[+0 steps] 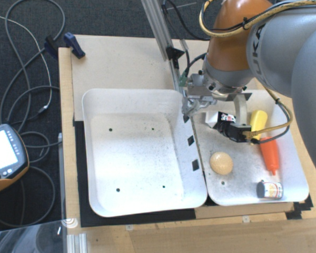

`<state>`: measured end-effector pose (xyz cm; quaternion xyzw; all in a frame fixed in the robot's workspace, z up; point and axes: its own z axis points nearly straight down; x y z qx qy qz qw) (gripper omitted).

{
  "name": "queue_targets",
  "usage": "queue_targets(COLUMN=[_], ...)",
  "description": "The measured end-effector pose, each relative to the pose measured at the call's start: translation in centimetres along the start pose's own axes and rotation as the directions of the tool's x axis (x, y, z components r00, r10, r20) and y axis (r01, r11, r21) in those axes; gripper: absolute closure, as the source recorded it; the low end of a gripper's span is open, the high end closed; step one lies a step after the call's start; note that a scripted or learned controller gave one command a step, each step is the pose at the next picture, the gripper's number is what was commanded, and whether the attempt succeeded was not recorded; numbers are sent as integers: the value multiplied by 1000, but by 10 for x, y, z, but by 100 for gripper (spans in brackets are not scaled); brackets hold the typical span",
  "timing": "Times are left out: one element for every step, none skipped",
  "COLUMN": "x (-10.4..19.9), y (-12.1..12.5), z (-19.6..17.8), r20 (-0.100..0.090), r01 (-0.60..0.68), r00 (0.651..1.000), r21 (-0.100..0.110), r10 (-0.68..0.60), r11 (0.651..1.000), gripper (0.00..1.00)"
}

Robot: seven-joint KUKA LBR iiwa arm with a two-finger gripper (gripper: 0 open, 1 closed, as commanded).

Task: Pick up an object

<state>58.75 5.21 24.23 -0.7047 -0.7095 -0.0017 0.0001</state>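
Observation:
The right bin [295, 178] holds several objects. A tan round ball [221, 163] lies near its middle, with an orange carrot-shaped toy [270, 154] and a yellow piece [258, 120] to the right. A small jar [268, 190] lies at the front. A black-and-white item [225, 121] sits at the back. My gripper [215, 111] hangs over the back left of this bin, open. One finger [189, 107] is by the bins' shared rim, the other [241, 111] beside the yellow piece. The black-and-white item lies beneath the gap, not gripped.
The left bin [95, 101] is a white tray with dark specks. A slanted metal rail [157, 25] and cables cross the back of the bench. A blue clamp [73, 45] sits at the bench's far left corner.

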Motion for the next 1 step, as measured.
queue_targets(x=[43], y=[11], z=[8], r20=[2], r01=[-2], r00=[1000], r21=[1], r10=[2], r11=[1000], gripper=[100])
